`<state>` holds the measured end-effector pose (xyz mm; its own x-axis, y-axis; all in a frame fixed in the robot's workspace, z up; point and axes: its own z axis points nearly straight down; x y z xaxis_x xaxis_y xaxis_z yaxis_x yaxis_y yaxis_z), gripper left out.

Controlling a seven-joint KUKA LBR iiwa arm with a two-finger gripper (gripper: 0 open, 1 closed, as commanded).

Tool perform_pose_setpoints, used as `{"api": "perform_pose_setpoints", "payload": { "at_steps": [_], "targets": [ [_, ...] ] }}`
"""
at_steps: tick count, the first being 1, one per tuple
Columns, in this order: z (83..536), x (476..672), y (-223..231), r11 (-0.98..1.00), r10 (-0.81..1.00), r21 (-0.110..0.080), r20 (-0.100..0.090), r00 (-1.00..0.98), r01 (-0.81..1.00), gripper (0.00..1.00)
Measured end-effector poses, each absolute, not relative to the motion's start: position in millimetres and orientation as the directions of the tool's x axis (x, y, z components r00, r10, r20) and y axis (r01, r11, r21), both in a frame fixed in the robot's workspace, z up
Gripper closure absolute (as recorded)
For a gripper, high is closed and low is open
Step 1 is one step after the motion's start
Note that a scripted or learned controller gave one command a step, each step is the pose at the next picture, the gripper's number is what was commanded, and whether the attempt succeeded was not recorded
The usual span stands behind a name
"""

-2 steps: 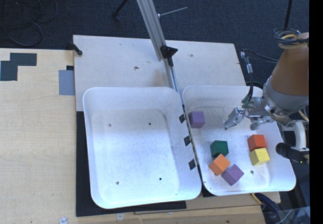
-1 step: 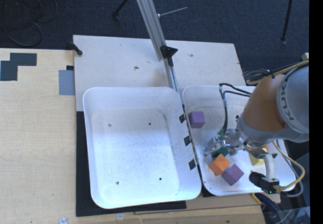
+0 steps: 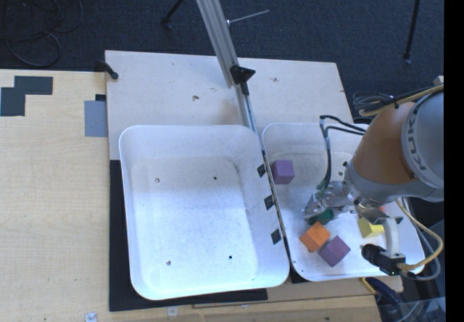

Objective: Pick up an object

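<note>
Gripper (image 3: pixel 324 209) state can't be told tbh, it's parked low in the right white plastic bin (image 3: pixel 299 141). Small orange cube (image 3: pixel 315 236) is sat just at its 7 o'clock, so a centred straight-down approach is probably needed

Four small blocks are being seen in the right bin (image 3: pixel 293 141): a purple cube (image 3: pixel 283 171) lying apart near the divider, an orange cube (image 3: pixel 315 237) touching a second purple cube (image 3: pixel 334 250) toward the front. A yellow block (image 3: pixel 370 227) is lying just beside them, partly hidden.
</note>
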<state>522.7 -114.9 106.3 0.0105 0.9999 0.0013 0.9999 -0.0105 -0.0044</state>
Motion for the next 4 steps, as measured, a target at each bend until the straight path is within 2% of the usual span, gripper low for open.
{"api": "perform_pose_setpoints", "payload": {
  "at_steps": [1, 2, 3, 4],
  "targets": [
    [196.0, 611.7, -46.4, 0.008, 1.000, 0.010, 0.002, -0.008, 1.000, 1.00],
    [189.7, 656.0, 25.1, 0.007, 1.000, 0.000, 0.003, -0.007, 1.000, 1.00],
    [258.0, 576.0, -9.9, -0.002, 1.000, -0.001, 0.000, 0.002, 1.000, 1.00],
    [203.5, 576.2, 63.8, 0.006, 1.000, -0.011, 0.002, -0.006, 1.000, 1.00]
  ]
}}
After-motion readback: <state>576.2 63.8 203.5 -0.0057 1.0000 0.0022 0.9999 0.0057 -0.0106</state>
